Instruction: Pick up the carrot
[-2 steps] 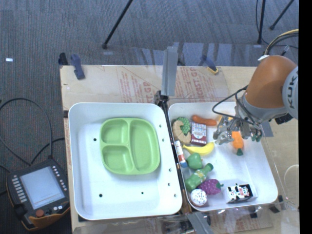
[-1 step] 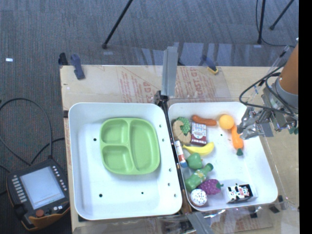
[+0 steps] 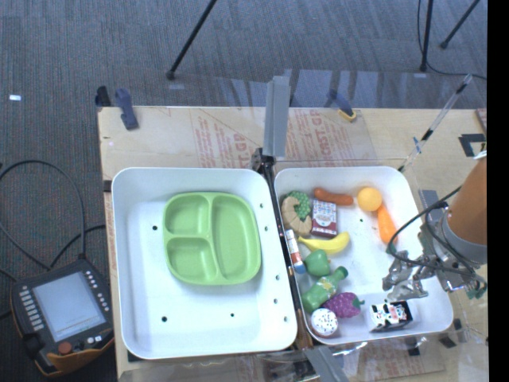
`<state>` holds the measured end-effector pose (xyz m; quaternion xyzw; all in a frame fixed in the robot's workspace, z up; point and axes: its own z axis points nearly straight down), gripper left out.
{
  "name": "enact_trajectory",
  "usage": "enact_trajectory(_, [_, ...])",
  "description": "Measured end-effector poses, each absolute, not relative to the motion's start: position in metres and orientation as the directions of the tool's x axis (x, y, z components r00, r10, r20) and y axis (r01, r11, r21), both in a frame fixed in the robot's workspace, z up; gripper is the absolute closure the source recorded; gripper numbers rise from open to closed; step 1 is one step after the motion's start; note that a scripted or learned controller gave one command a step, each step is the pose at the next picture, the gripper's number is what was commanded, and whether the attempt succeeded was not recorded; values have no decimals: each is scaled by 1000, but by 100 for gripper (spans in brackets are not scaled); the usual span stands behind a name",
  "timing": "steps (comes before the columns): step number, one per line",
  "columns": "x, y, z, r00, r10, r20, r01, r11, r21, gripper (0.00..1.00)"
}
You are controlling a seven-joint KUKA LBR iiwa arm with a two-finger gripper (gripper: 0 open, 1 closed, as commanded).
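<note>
Gripper: my metal two-finger gripper [image 3: 403, 279] hangs over the right white plastic bin [image 3: 413, 193], near its right wall; I cannot tell how its fingers stand, and I see nothing held.
Carrot: one smooth orange tapered toy carrot [image 3: 386, 224], lying bare just up-left of the gripper, beside the one yellow ball [image 3: 369, 199].
Near gripper: one black-and-white carton [image 3: 390, 314] just below it.
Bins: two; the left bin [image 3: 135, 293] bears one green divided plate [image 3: 212, 237].
</note>
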<state>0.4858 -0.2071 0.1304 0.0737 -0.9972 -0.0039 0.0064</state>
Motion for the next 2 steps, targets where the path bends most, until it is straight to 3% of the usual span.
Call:
enact_trajectory(1, [489, -208, 135, -989, -149, 1, -149, 989, 3, 0])
enact_trajectory(2, [564, -210, 86, -1000, 18, 1, 18, 1000, 3, 0])
